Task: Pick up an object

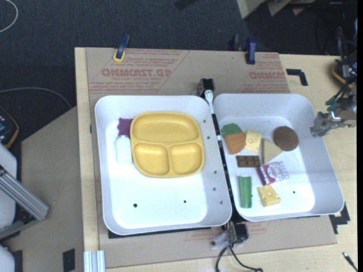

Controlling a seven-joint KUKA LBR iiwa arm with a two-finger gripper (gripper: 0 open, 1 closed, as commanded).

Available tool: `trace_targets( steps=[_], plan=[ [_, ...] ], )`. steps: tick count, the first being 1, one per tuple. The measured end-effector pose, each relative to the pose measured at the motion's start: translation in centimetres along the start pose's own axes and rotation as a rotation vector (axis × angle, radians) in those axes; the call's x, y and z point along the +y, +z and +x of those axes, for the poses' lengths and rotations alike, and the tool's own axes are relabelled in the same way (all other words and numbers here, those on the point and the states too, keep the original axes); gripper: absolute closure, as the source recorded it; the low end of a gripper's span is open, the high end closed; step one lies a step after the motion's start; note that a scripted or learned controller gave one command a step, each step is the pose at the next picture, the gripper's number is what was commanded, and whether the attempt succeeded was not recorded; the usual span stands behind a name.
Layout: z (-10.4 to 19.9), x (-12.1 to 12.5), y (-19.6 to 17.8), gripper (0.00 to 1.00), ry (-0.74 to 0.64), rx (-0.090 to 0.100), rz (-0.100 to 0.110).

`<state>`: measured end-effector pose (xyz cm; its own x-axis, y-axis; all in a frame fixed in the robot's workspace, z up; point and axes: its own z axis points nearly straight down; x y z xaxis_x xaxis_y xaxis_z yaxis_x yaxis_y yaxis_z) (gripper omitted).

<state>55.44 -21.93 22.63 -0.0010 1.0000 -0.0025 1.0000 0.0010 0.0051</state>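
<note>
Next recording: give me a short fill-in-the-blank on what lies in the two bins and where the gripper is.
1. The yellow divided plate lies in the ____ bin.
2. The plate has ____ compartments.
3. The brown round disc lies in the ____ bin.
4. The gripper sits at the right bin's ____ rim.

Missing words: left; three; right; right

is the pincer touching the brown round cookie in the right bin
Apart. The camera view shows the pincer at the right bin's right rim, with bare white bin floor between it and the brown cookie.
</note>
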Motion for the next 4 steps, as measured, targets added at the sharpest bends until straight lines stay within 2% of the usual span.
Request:
trace_targets(
  steps=[1,2,4],
  plan=[
    [5.8,0.6,0.2,1.0,-0.006,0.006,0.007],
    [10.8,0.1,1.2,1.0,-0.004,0.006,0.008],
    [21.6,-1.6,-1.0,1.0,-0.006,0.006,0.008]
  ],
)
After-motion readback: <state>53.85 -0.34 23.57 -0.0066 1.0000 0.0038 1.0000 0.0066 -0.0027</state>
